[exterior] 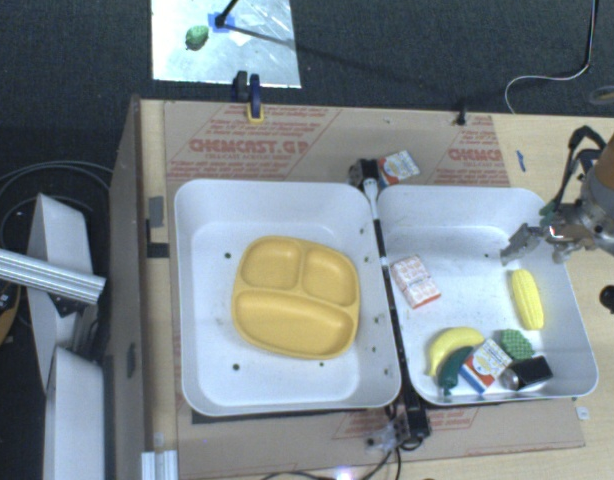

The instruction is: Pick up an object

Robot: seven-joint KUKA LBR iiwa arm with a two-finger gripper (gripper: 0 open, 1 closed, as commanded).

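Note:
The right bin [457, 213] holds a yellow corn cob [527, 298], a white and red patterned card [415, 280], a yellow banana [455, 345], a dark green piece [450, 371], a small red, white and blue box [479, 368], a green textured item [517, 345] and a black block [530, 373]. My gripper [535, 236] hangs over the right bin's far right part, just above the corn cob and apart from it. Nothing shows between its fingers.
The left bin [202, 268] holds a yellow divided plate [295, 296]. A small packet [397, 167] lies on the cardboard behind the bins. A shiny sheet with a green ball [196, 37] sits at the back left. Cables and metal parts lie to the left.

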